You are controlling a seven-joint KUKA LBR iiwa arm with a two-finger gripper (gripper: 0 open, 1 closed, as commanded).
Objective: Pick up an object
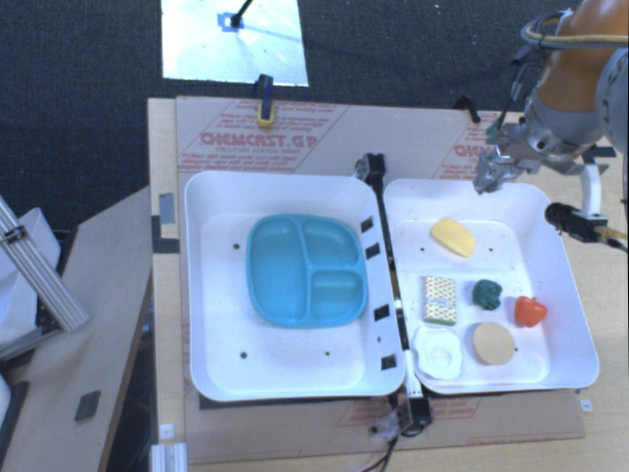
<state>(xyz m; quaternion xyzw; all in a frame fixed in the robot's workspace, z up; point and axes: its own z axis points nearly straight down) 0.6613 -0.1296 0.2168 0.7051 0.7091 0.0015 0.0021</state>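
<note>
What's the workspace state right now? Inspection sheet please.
Surface: two shallow white bins side by side on a printed board.
Job's things: right bin holds yellow oval piece, checkered sponge block, dark green lump, red-orange piece, tan disc, white round piece.
Clutter: blue divided plastic tray in left bin.
Grippers: pincer above right bin's far edge.
Cables: bundle at front seam.
Surroundings: dark carpet.

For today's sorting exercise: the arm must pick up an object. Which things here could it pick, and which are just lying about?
Belong to the job:
gripper
yellow piece
patterned block
dark green lump
red piece
tan disc
white round piece

Just lying about:
blue divided tray in the left bin
yellow clamp
</note>
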